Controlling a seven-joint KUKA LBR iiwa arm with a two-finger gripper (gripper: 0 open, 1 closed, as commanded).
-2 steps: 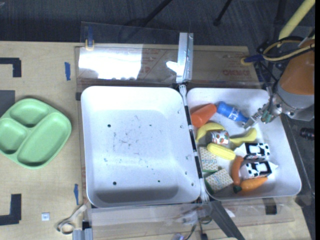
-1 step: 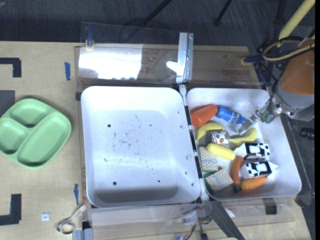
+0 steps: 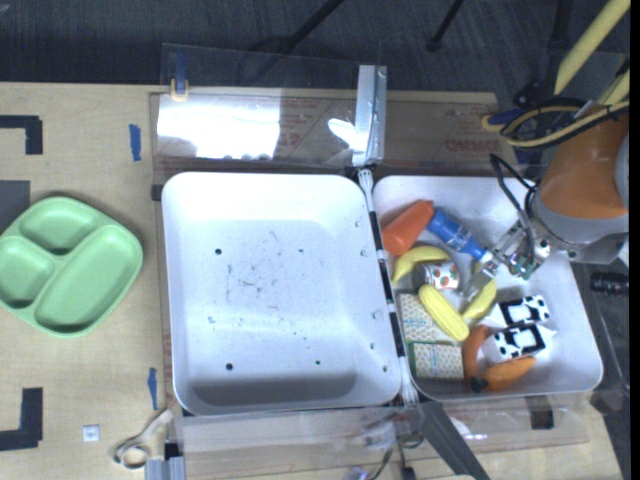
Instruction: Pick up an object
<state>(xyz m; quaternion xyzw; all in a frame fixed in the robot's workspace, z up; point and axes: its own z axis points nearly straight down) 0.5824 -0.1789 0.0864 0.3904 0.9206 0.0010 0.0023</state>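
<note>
The right bin (image 3: 580, 298) holds a heap of toys. An orange pepper-like piece (image 3: 407, 226) lies at the back next to a blue bottle (image 3: 455, 236). A yellow banana (image 3: 420, 260) and a corn cob (image 3: 443, 311) lie in the middle. At the front are a black-and-white checked block (image 3: 520, 328) and an orange carrot (image 3: 500, 371). My gripper (image 3: 518, 253) hangs low over the bin's right half, just right of the blue bottle and above the checked block. The grey wrist with its orange band (image 3: 590, 173) rises behind it.
The left bin (image 3: 180, 268) sits beside the right one, with a thin divider between them. A green divided plate (image 3: 65, 265) rests on the bench at far left. A clear plastic panel (image 3: 270, 118) stands behind the bins. Cables hang at the upper right.
</note>
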